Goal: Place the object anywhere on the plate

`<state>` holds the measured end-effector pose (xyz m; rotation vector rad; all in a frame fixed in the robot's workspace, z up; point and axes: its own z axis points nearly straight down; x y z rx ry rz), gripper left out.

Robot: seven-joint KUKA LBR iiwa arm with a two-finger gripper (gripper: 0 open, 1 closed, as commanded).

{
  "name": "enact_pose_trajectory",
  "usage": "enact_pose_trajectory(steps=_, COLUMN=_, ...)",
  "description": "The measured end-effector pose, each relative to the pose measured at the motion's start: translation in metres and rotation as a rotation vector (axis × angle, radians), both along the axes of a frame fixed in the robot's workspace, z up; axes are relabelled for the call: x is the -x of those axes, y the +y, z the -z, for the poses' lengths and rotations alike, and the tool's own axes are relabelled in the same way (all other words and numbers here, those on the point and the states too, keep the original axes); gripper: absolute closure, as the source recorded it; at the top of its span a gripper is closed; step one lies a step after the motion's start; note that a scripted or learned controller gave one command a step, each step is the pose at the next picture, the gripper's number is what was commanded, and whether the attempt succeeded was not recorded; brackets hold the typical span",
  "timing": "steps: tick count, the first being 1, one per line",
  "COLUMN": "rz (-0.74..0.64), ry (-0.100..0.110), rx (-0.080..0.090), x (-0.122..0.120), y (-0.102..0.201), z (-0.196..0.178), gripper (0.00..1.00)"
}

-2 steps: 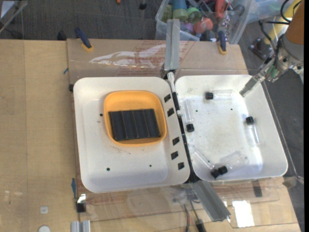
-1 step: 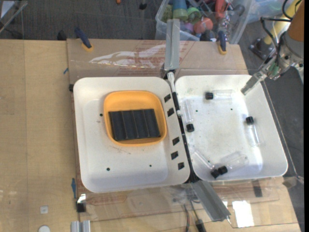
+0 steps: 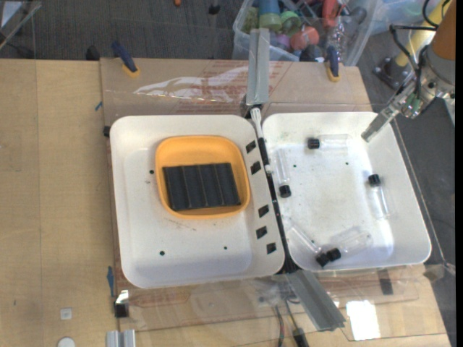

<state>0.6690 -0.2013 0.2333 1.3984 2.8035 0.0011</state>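
Note:
An orange plate (image 3: 201,150) rests in the left white bin (image 3: 137,244). A black ribbed rectangular object (image 3: 201,186) lies flat on the plate and covers most of its middle. My gripper (image 3: 376,127) hangs over the far right corner of the right bin (image 3: 405,223), well away from the plate and the black object. It holds nothing that I can see.
Several clear tubes with black caps (image 3: 329,254) lie scattered around the right bin. A metal divider (image 3: 257,71) runs between the bins at the back. A clear box of colourful items (image 3: 304,9) stands behind the bench.

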Motion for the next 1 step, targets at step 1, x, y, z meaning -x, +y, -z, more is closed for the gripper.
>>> enact_pose_trajectory(steps=1, rz=0.068, ry=0.0, rx=-0.002, x=0.0047, y=0.0024, z=-0.0111, gripper=0.0)
